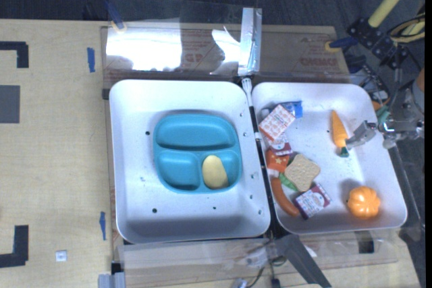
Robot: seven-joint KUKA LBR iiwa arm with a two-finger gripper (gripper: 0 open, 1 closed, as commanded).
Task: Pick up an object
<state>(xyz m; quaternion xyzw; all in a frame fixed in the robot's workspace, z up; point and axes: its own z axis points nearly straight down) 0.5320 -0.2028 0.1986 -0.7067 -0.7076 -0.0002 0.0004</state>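
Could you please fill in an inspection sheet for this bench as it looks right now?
Surface: wooden bench with left bin and right bin.
Job's things: potato in the blue tray; right bin holds carrot, orange pumpkin, cracker, hot dog, two packets.
Clutter: nothing seen.
Grippers: gripper over the right bin beside the carrot.
Cables: yellow cables upper right.
Surroundings: clear plastic sheet, dark floor.

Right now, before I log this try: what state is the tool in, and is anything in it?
Tool: at the right bin's right side, beside the carrot; open or shut cannot be told; nothing seen in it.
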